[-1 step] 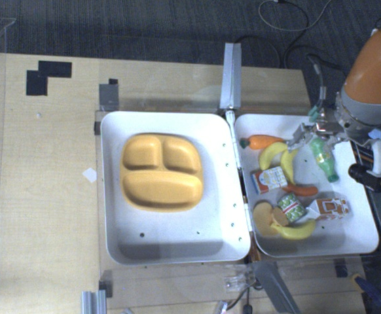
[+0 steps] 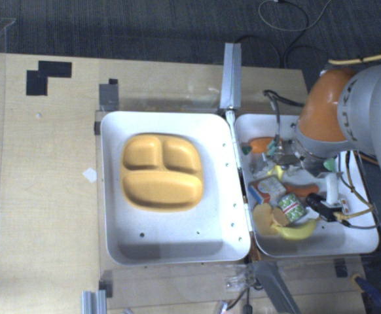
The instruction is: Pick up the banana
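The yellow banana (image 2: 298, 231) lies curved along the front of the right bin (image 2: 367, 241), just below a small green and red can (image 2: 290, 207). The arm reaches in from the right, its orange band (image 2: 325, 110) over the bin's back right. My gripper (image 2: 277, 163) hangs low over the clutter in the middle of the right bin, some way behind the banana and apart from it. Nothing is visibly held.
The left bin (image 2: 112, 195) holds a yellow compartment tray (image 2: 162, 171). In the right bin lie an orange item (image 2: 261, 144) at the back, a tan round piece (image 2: 262, 218) beside the banana, a reddish item (image 2: 303, 190) and other small objects. Cables trail at the right.
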`<state>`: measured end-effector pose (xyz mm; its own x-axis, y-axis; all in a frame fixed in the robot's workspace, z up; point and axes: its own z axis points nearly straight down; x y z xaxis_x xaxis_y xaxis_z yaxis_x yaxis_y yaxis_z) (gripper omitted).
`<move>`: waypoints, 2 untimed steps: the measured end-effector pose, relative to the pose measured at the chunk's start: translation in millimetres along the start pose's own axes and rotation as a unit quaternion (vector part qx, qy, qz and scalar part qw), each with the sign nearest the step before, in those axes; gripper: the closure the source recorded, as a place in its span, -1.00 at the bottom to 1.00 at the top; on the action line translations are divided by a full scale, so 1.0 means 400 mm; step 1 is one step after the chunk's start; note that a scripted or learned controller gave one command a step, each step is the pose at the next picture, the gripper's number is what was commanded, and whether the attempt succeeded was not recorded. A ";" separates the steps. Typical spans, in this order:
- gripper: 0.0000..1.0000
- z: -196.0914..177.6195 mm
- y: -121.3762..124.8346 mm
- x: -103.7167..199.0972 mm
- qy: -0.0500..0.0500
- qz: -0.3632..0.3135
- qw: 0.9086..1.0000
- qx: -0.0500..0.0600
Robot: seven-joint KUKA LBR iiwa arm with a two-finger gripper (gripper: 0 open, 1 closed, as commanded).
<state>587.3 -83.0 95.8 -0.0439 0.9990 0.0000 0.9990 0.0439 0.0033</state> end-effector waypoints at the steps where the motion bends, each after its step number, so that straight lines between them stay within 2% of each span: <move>1: 1.00 -0.029 0.004 -0.001 0.000 0.000 1.000 -0.002; 2: 1.00 -0.225 -0.051 0.139 0.000 0.107 0.994 -0.001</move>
<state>564.1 -28.3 185.6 0.1700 0.9855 0.0015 0.9854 -0.1700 0.0049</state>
